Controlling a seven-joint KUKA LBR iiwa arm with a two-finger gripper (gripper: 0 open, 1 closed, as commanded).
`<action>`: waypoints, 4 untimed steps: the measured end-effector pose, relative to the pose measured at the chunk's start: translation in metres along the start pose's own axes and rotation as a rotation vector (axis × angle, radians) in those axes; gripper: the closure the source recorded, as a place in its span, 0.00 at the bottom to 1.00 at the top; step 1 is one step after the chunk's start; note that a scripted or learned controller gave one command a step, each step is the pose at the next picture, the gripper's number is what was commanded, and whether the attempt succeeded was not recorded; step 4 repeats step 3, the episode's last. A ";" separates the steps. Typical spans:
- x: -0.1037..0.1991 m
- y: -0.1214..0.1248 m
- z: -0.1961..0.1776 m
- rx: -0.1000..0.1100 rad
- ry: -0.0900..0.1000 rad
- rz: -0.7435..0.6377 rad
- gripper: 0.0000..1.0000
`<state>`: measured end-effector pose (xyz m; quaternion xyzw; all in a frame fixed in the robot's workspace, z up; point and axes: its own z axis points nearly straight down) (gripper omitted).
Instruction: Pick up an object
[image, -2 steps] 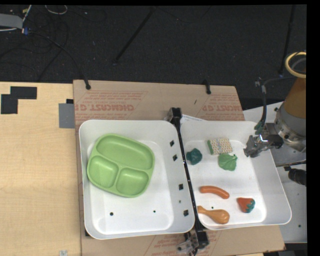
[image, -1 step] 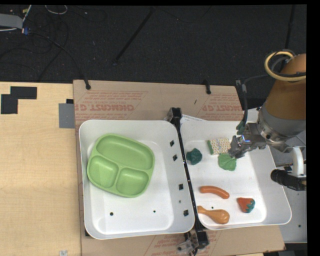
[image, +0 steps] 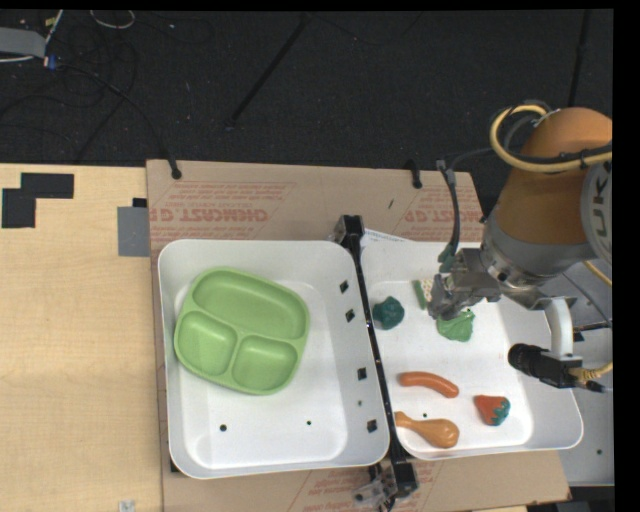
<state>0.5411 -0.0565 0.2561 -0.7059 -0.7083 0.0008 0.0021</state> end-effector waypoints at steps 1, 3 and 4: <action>0.054 -0.017 0.015 0.001 -0.001 0.001 1.00; 0.155 -0.049 0.032 0.002 -0.001 -0.002 1.00; 0.155 -0.049 0.032 0.002 -0.001 -0.002 1.00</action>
